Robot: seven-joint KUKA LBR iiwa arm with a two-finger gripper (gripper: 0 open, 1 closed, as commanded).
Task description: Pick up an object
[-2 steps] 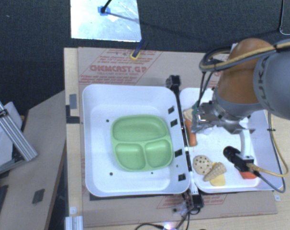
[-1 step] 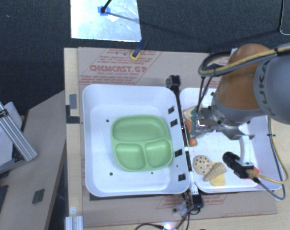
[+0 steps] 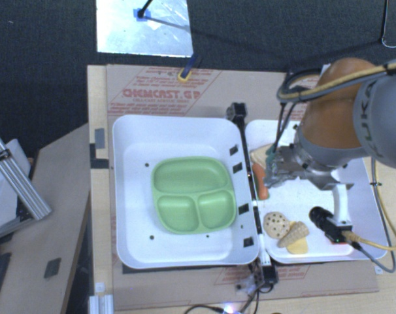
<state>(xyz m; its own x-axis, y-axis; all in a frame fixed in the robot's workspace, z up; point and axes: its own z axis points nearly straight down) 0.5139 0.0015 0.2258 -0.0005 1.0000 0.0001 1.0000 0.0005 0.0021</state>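
The grey arm [image 3: 335,120] with its orange band reaches in from 3 o'clock over the right bin [image 3: 304,203], its gripper [image 3: 272,169] lowered at the 9 o'clock side of that bin, close to the wall shared with the left bin [image 3: 132,175]. Whether the gripper is open or closed cannot be told from this angle, and nothing can be seen held in it. An orange toy carrot [image 3: 262,183] lies just beside the gripper, at its 7 o'clock, along the bin's wall. A pale bread slice [image 3: 259,154] peeks out at the gripper's 11 o'clock. Towards 7 o'clock in the right bin sits a speckled cookie [image 3: 275,224], touching an ice-cream cone [image 3: 294,232] at its 4 o'clock, with a yellow wedge [image 3: 298,246] just below the cone. The left bin holds a green divided plate [image 3: 193,195] at its centre. Both bins rest on a cardboard sheet [image 3: 162,87] printed in red.
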